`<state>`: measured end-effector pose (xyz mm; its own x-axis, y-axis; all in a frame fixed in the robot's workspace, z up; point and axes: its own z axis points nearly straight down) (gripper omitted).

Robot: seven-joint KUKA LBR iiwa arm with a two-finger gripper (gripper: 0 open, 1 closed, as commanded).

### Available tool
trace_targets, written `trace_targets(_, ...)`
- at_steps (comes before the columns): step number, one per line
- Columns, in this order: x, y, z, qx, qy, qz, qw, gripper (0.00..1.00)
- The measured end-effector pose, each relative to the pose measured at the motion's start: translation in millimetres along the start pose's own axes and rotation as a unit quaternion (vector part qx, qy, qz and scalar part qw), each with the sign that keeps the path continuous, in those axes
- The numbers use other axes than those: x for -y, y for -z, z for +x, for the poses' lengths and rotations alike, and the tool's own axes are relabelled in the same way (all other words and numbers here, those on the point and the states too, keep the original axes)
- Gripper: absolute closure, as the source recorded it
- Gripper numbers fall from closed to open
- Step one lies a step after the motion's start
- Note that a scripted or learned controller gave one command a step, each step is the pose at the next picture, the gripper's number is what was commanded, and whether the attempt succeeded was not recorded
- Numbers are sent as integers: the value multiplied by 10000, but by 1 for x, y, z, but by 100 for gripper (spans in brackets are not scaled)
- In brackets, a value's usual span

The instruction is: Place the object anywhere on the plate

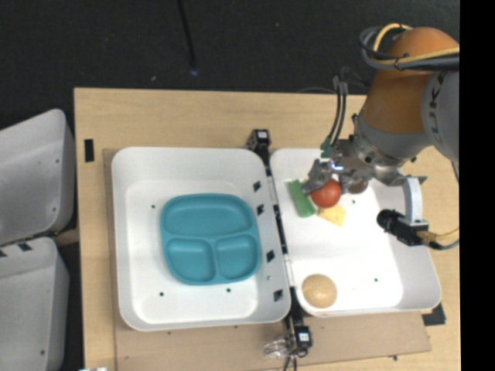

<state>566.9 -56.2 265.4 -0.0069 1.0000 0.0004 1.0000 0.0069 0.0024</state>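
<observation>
Camera view shows the pincer low in the right bin with the small red tomato-like object right at its tip, just beside a green piece and a yellow wedge — whether it is clamped on the red thing or merely over it, I cannot tell. That object looks like a light, smooth, rigid toy, round enough to roll or squirt out of a pinch, so I judge a hold across its widest middle to be safest. The teal plate lies in the left bin — well apart from it — and a tan ball rests near the right bin's front edge.
</observation>
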Motion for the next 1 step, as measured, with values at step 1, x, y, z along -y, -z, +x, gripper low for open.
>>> trace_targets(1, -26, -2, 46, -2, 2, 1, 10000, 100)
